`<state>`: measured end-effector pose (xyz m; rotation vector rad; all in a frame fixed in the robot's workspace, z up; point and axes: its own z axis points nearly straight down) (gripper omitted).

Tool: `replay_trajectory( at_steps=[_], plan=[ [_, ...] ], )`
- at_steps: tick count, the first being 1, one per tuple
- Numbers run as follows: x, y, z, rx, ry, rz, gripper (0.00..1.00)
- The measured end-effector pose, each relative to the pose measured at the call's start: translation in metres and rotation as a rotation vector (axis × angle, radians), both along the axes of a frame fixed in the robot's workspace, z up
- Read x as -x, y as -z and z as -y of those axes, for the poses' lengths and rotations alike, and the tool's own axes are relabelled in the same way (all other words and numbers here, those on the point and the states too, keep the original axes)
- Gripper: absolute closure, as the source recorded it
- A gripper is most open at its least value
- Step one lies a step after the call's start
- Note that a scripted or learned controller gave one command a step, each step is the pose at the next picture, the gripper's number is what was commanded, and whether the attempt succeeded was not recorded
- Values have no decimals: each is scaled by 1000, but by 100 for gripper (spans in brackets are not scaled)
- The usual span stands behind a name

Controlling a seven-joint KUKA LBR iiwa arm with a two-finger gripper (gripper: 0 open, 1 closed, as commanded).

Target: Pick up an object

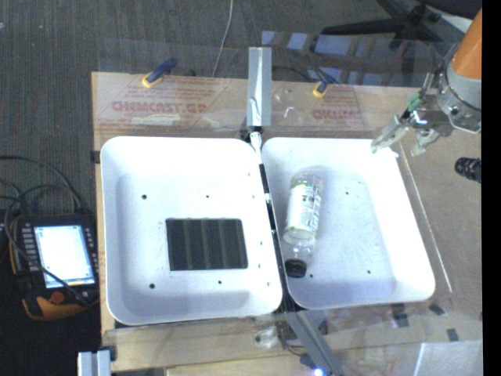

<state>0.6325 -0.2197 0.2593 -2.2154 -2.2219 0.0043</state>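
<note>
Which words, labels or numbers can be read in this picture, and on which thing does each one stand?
"CHEMCAST GP", faint red print on the protective film of the clear sheet behind the left bin; the reading is uncertain.
Red print on the same film behind the right bin: too blurred to read.
Label on the plastic bottle in the right bin: too small to read.
Screen of the handheld pendant: glare, unreadable.

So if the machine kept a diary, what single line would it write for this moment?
pincer: above right bin's far right corner, nothing between fingers | bottle: lying in right bin | dark ridged pad: flat in left bin
</note>
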Motion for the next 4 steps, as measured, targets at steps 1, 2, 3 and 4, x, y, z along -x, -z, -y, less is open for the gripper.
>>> replay_trajectory(
  at_steps=[1,2,3,4],
  plan=[
    [-35,139,-88,2,114,-2,0],
    [-5,168,-48,5,136,6,0],
    [-36,59,-39,6,312,1,0],
    [-28,125,-117,3,261,-2,0]
  ],
)
